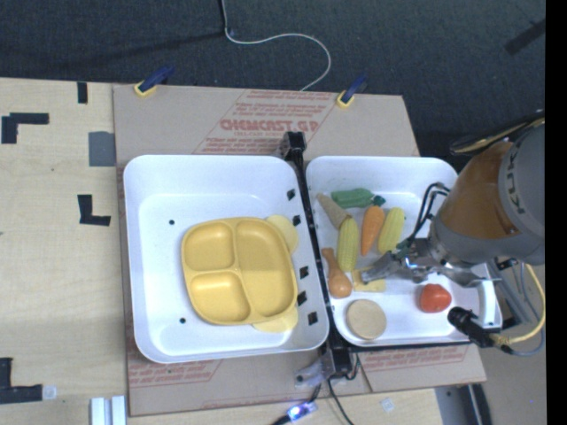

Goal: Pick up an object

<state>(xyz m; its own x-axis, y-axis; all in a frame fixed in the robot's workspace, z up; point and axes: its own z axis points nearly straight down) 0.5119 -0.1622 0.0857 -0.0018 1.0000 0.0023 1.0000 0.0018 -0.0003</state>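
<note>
The right bin (pixel 381 162) holds several toy foods: a green pod (pixel 353 198), a tan cone (pixel 331 209), an orange carrot (pixel 372 227), two yellow corn cobs (pixel 347 242) (pixel 392 228), a brown drumstick (pixel 337 275), a red tomato (pixel 433 297) and a round tan bun (pixel 365 318). My gripper (pixel 372 271) reaches in from the right and sits low in this bin, just right of the nearer corn cob and the drumstick. It lies over a small yellow piece (pixel 376 284). I see nothing lifted.
The left bin (pixel 151 237) carries a yellow divided plate (pixel 237 268) on top of a paler yellow one (pixel 282 228). A black divider (pixel 306 228) runs between the bins. The arm's orange wrist (pixel 478 202) hangs over the right bin's right wall.
</note>
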